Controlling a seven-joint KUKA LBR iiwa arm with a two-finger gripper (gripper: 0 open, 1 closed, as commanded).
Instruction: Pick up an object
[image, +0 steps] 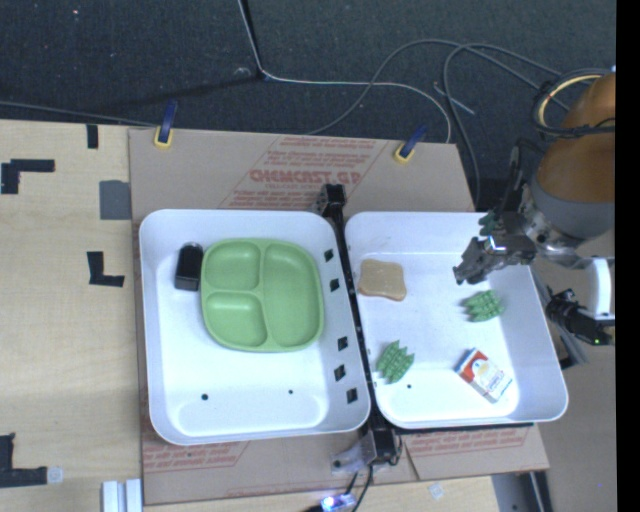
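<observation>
My gripper (479, 260) hangs over the upper right part of the right bin (440, 320), open, with nothing between its fingers. Just below it lies a small green leafy toy (484, 306), apart from the fingertips. A tan bread-like piece (382, 279) rests at the bin's upper left. A second green leafy toy (396, 361) lies at the lower left, and a small red and white box (484, 375) sits near the lower right corner.
The left bin (170, 380) holds a green divided plate (263, 294) and a small black block (188, 266) beside its left rim. A black divider with clips (345, 310) separates the bins. Cables (420, 60) trail across the dark floor behind.
</observation>
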